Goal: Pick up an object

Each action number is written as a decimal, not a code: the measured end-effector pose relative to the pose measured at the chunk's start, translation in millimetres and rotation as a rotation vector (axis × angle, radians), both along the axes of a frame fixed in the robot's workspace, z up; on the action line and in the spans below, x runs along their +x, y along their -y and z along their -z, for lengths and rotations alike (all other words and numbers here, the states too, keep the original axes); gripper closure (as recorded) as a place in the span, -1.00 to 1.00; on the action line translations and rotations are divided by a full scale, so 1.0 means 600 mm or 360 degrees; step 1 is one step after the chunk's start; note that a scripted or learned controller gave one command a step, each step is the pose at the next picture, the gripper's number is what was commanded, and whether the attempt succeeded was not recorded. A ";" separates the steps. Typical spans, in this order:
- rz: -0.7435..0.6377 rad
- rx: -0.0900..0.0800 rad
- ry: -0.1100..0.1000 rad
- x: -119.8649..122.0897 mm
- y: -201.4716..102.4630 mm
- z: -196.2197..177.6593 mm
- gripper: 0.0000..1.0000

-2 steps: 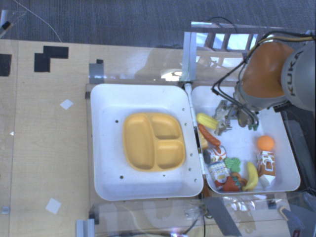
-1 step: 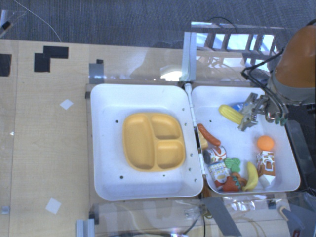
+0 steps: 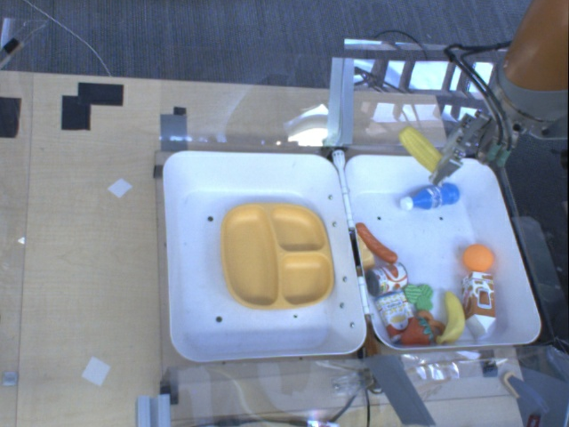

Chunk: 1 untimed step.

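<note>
My gripper (image 3: 443, 171) hangs over the back of the right bin (image 3: 507, 212), reaching down from the upper right. Its tip is just above a small blue bottle (image 3: 433, 197) that lies on the bin floor. A yellow corn cob (image 3: 420, 148) lies right beside the gripper on its left, near the bin's back edge. Whether the gripper touches either one is not clear from this angle.
The right bin's front holds an orange ball (image 3: 478, 257), a juice carton (image 3: 480, 297), a banana (image 3: 453, 317), a sausage (image 3: 376, 244), a can (image 3: 386, 282) and small green and red pieces. A yellow divided plate (image 3: 276, 254) lies in the left bin (image 3: 191, 238).
</note>
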State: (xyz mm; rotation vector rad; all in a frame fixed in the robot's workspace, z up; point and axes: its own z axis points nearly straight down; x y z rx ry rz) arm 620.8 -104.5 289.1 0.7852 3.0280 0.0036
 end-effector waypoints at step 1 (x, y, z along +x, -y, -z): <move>0.0914 0.0010 -0.0008 -0.069 0.002 -0.028 1.00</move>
